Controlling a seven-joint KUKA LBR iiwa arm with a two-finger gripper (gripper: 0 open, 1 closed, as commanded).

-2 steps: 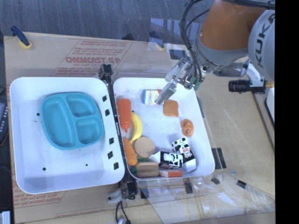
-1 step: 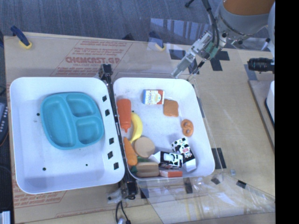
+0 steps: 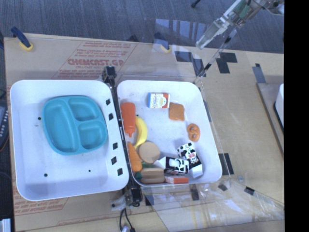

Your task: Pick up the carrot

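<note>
Camera view shows the carrot (image 3: 134,157) lying along the left wall of the right bin (image 3: 206,124), toward its near-left corner, touching the banana (image 3: 141,131) and a round tan piece (image 3: 149,152) (a crowded spot). Far off, beyond the bin's far-right corner, the gripper (image 3: 212,35) hangs above the bench, fingers spread and holding nothing. The approach has apparently not begun; next it must travel across and descend narrowly.

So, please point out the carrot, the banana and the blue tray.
carrot (image 3: 134,157), camera view, on the middle of its orange body.
banana (image 3: 141,131), camera view, on its yellow curve.
blue tray (image 3: 62,144), camera view, on its lower left rim.
</note>
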